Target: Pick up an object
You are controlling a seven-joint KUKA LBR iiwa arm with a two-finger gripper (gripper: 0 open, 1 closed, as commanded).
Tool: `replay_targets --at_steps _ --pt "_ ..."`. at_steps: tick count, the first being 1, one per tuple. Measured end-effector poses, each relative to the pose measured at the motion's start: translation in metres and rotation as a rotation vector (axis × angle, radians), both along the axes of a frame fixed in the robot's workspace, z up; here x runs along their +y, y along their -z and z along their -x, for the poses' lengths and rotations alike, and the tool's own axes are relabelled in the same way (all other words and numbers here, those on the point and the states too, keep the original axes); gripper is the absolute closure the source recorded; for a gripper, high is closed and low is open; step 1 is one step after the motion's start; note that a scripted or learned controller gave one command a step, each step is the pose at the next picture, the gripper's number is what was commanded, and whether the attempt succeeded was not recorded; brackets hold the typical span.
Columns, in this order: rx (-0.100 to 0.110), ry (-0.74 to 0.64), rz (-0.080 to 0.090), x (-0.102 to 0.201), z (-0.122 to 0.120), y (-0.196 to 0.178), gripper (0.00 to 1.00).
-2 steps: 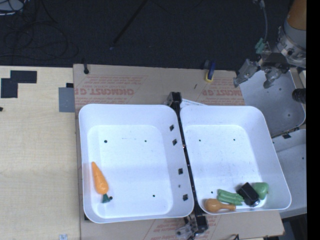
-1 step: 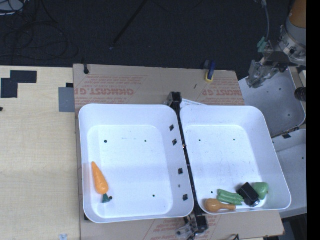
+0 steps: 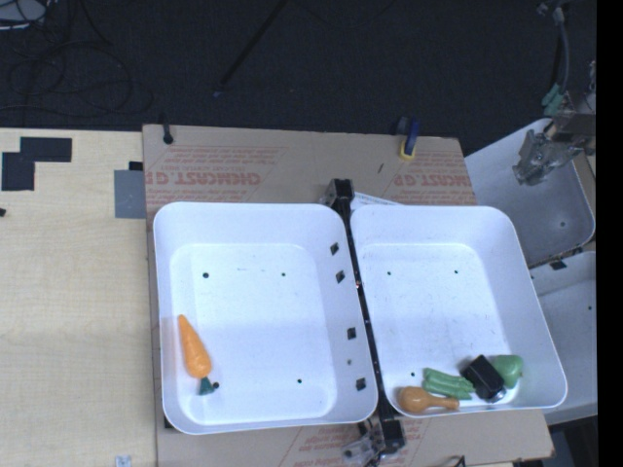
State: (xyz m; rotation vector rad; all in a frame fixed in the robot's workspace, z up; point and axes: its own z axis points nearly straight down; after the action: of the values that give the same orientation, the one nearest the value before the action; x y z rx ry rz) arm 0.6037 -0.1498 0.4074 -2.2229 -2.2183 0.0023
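the gripper hangs at the upper right of the frame, above the bench and well apart from both bins; whether it is apart or together i cannot tell. an orange carrot lies low left in the left bin. in the right bin, lower right corner, a green pod, a black block, a green piece and a tan pear shape cluster together.

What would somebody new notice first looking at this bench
The two white bins side by side draw the eye first. In the left bin, an orange toy carrot lies alone near the front left corner. In the right bin's front right corner sits a cluster: a green bean pod, an orange pear-shaped toy, a black block and a green piece.
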Motion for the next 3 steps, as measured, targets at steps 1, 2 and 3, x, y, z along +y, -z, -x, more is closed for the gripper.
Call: replay_targets --at_steps 1,2,3 --pt "0.002 0.003 0.0 -0.046 0.051 0.007 1.0" --pt "0.0 0.001 0.0 -0.065 0.105 -0.007 1.0" --pt "0.008 -0.001 -0.003 -0.063 0.129 0.069 1.0"
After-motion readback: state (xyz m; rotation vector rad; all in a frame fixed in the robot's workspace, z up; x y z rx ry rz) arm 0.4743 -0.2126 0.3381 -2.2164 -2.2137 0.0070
